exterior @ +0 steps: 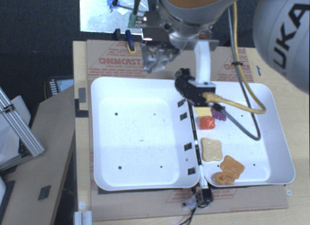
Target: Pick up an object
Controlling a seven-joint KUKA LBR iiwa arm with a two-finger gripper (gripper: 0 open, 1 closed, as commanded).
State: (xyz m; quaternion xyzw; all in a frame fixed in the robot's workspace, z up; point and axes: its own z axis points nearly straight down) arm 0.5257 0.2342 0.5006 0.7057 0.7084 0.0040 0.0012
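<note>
I see gripper (157, 59) above far rim of left bin (135, 137); open or closed, can't tell. Red block (207, 122), tan slice (211, 149) lie in right bin (264, 137).

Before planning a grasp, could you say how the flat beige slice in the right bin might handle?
The beige slice lies flat and looks thin, so gripping its edges may be hard. It seems light, likely sliding across the smooth white bin if pushed, not rolling.

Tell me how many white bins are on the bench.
2. The left-side bin lies toward the view's left; the right-side bin sits beside it toward the view's right, their inner rims meeting. No further bin seems hidden.
</note>
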